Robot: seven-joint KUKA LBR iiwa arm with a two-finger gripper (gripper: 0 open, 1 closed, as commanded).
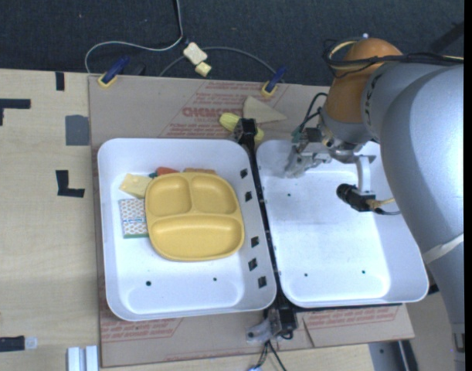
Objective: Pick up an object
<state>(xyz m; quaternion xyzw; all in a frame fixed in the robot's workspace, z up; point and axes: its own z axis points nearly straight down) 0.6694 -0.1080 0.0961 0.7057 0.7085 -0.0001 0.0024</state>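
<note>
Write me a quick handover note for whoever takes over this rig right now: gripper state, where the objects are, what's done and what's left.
Gripper: low over the far left corner of the right bin; nothing visible between its fingers, and open or shut is unclear.
Objects: yellow divided plate lies in the left bin, on top of a few small flat items at its far and left edges, including a checked packet.
Done: nothing visibly picked up.
Left: grasp and lift an object; all visible ones sit in the left bin, across the divider from the gripper.
</note>
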